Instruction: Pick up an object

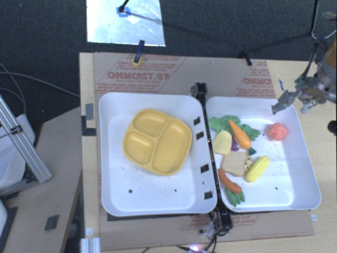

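Camera view: fingers (pixel 293 102) (spread, empty) hover just above-right of pink ball (pixel 278 132).

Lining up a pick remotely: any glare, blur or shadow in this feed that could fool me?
Camera view: the grey two-finger gripper at the right edge looks soft, smeared; the shiny metal sheet behind the bench glares bright; the white right-hand bin is evenly lit, faint shadows beneath the pink round toy and orange toy carrot.

I see even, bright overhead light with soft shadows. Glare whitens the bins (pixel 158 101) and a shiny sheet (pixel 125 15) at the far left. The gripper (pixel 292 101) looks slightly blurred.
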### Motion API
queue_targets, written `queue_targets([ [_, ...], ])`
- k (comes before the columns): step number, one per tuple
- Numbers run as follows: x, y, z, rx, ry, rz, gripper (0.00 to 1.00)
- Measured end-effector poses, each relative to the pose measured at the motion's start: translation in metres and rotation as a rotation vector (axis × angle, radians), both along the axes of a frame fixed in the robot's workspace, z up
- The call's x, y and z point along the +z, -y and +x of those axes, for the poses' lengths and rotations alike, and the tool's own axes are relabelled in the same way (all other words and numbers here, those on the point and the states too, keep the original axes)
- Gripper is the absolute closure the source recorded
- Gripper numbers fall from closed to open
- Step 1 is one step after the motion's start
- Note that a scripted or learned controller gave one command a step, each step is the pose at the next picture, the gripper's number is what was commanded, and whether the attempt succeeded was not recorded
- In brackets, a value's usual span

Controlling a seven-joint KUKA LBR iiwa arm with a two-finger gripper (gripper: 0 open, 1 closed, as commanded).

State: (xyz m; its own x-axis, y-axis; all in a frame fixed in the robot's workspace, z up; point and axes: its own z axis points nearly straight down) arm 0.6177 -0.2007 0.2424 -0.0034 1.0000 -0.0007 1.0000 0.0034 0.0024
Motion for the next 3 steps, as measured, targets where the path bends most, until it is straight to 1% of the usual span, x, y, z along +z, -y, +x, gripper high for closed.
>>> queue_targets([
  [1,-0.166,-0.004,0.043,0.004,-0.005,0.002,0.0],
  [2,-0.157,-0.035,0.052,0.004,0.001,0.0,0.0],
  [3,-0.157,-0.078,0.052,0.005,0.0,0.001,0.0],
])
